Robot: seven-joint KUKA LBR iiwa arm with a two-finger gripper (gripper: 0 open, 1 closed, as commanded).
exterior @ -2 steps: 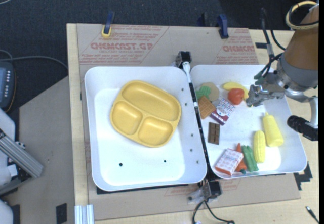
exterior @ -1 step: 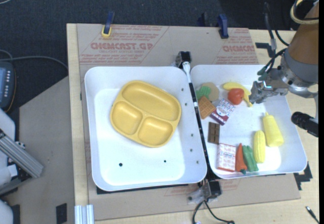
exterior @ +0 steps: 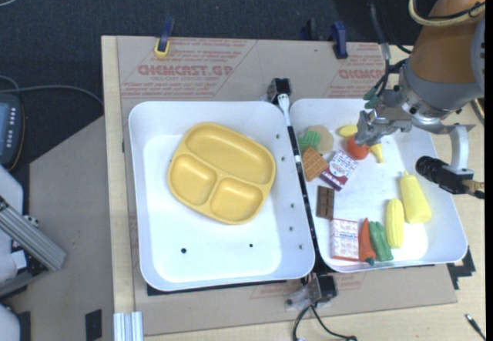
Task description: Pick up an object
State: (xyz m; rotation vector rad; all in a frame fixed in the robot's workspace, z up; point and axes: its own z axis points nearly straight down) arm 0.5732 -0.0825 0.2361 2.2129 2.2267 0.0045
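The grey two-finger gripper (exterior: 368, 134) hangs low in the right white bin (exterior: 451, 235), directly over a small orange-red toy (exterior: 357, 149) beside a yellow piece (exterior: 349, 131). Its fingers seem to press against that toy, but I cannot tell if they grip it.

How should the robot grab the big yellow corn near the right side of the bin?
Probably from straight above, pinching the yellow corn across its narrow middle. It lies flat, long end to end, so its sides are closest together there, with bare bin floor on its right for a finger.
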